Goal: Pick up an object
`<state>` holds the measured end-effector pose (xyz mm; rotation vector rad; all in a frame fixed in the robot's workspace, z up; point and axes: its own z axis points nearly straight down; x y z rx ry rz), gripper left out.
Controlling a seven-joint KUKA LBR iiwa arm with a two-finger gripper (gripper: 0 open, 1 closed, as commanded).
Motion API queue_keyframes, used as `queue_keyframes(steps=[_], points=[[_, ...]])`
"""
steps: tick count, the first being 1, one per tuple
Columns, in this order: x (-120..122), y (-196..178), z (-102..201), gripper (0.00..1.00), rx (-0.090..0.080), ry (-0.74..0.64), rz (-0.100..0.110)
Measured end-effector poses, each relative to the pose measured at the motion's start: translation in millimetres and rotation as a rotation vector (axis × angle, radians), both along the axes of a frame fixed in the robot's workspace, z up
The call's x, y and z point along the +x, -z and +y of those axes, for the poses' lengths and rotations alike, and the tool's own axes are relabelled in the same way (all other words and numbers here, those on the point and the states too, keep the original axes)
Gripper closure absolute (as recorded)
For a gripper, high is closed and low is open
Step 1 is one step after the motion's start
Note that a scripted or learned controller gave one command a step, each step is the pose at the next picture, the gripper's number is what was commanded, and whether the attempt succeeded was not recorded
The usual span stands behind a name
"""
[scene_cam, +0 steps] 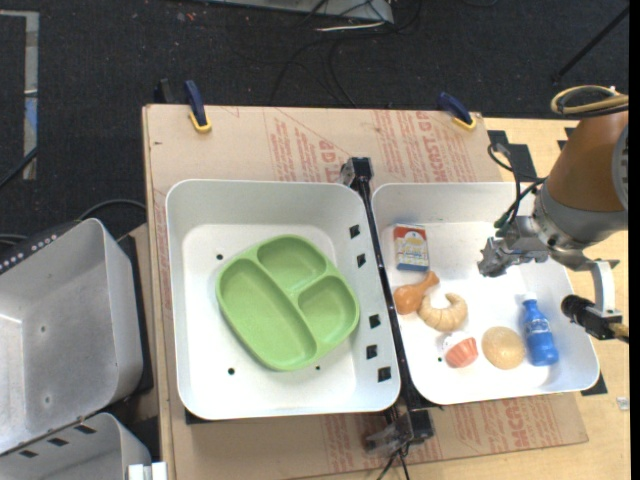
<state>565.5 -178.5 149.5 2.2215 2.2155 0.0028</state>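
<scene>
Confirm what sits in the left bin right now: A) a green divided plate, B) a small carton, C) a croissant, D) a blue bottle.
A: the green divided plate lies alone in the left bin, while the blue bottle, croissant and small carton are all in the right bin.
</scene>
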Motion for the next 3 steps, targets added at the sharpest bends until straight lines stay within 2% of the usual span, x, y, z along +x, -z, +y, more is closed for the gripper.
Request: queue_keyframes(steps=[1,2,3], points=[[3,-63,-4,1.00,-0.001,-0.005,-0.003],[4,-100,-4,1.00,0.000,-0.005,0.000],[3,-107,45,1.00,0.003,-0.009,0.004]])
